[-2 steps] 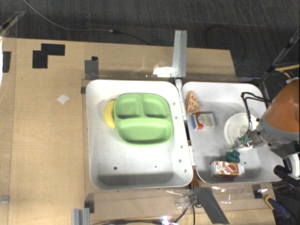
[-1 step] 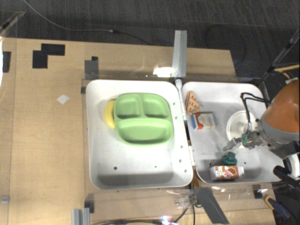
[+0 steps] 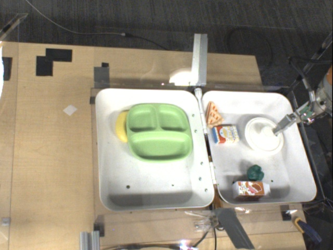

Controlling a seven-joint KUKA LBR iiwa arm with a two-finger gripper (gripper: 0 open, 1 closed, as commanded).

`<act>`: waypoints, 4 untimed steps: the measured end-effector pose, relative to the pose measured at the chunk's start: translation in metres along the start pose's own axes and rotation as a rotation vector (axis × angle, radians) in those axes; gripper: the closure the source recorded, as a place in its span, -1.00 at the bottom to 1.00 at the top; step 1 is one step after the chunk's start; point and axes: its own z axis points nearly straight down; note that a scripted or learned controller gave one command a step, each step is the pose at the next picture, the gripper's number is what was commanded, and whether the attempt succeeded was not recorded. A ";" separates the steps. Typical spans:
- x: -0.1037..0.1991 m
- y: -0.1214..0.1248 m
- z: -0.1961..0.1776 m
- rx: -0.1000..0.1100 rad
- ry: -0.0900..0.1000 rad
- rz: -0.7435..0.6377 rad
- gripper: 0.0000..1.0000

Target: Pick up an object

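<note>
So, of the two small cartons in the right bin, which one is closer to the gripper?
The upper carton, white with blue and red print, beside the white bowl. The gripper is at that bowl's right side. The brownish carton lies near the bin's front edge.

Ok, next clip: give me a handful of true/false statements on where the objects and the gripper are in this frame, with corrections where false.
1. The green divided tray lies in the left bin. True.
2. The yellow object sits in the right bin. False: it lies in the left bin, partly hidden under the tray's left edge.
3. The gripper is over the white bowl in the right bin. True.
4. The pizza slice is at the right bin's near right corner. False: it is by the bin's far left edge, next to the divider.
5. The dark green object sits just above the orange carton in the picture. True.
</note>
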 end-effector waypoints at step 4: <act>0.042 0.111 0.050 -0.002 0.000 -0.121 -1.00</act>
